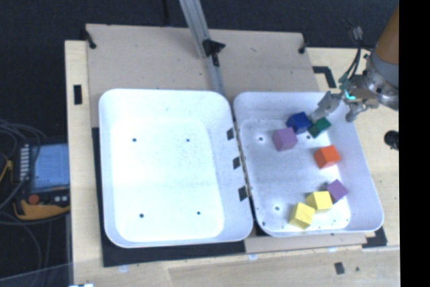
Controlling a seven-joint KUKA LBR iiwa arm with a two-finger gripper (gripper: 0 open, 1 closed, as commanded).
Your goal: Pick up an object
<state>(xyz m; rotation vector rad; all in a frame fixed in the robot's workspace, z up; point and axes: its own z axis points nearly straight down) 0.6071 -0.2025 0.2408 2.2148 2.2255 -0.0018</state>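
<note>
Objects to pick from all lie in the right bin, the one nearer my arm: a blue block sits near the bin's far edge, with a green block just beside it on its right, the two looking as if they touch. A light purple block rests a little in front of the blue one, towards the bin's middle. An orange block lies apart from these, closer to the right wall. Nearer the front rim, a darker purple block sits against one yellow block, and a second yellow block lies just beside that one, towards the front. My gripper hangs over the far right corner of this bin, just above and to the right of the green block, with my wrist reaching in from the right. My two fingers stand spread apart with a clear gap between them, and nothing sits in that gap; I have hold of no block. The left bin lies beside the right one, their inner rims nearly meeting. A slanted metal rail rises behind the bins.
</note>
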